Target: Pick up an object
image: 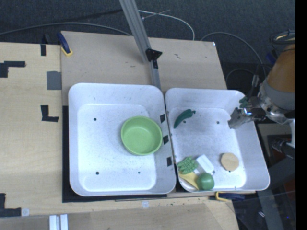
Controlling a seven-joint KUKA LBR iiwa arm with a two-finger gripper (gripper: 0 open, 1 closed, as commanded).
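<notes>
you saw the jaws at the right edge of the frame, over the right bin. you couldn't tell if they were open or holding anything.

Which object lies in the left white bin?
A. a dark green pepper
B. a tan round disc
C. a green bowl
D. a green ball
C: the green bowl sits alone in the left bin, while the other small items lie in the right bin.

Bowl in L bin
</notes>
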